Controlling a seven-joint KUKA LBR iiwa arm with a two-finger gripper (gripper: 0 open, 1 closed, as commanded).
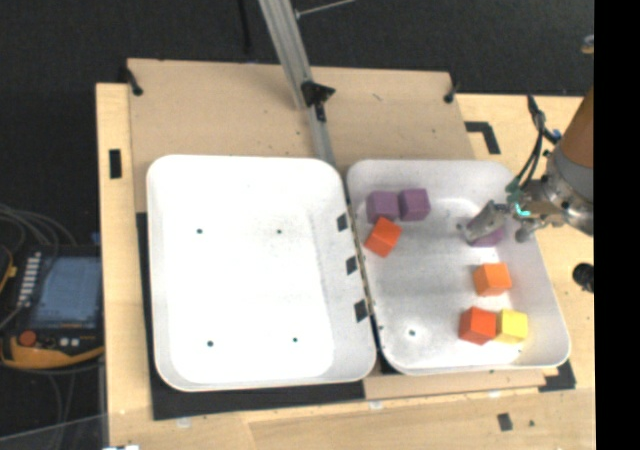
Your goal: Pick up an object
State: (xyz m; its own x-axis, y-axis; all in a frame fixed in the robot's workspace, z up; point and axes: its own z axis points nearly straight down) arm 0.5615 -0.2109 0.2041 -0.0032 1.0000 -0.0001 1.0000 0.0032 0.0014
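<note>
A dark floor surrounds my tan worktop (280, 108), which carries two shallow white bins side by side. The left bin (250, 268) takes up the worktop's left and middle part. The right bin (440, 188) sits against it toward the worktop's right edge and holds all the blocks. A slanted metal pole (285, 28) runs from the far edge down toward the seam between the bins.

My arm (575, 168) comes in over the worktop's right edge, and my pincer (495, 220) hangs low over the right bin's far right part. A purple block (489, 233) lies right at my fingertips, partly hidden by them; I cannot tell whether the fingers are parted or closed, nor whether they grip it.

Two more purple blocks (397, 205) sit touching each other near the right bin's far left corner. Just beside them, toward the near side, an orange block (381, 236) lies tilted close to the bin's left wall. Another orange cube (491, 278) rests near the right wall, below my pincer. In the near right corner a red-orange block (479, 324) touches a yellow block (513, 325).
</note>
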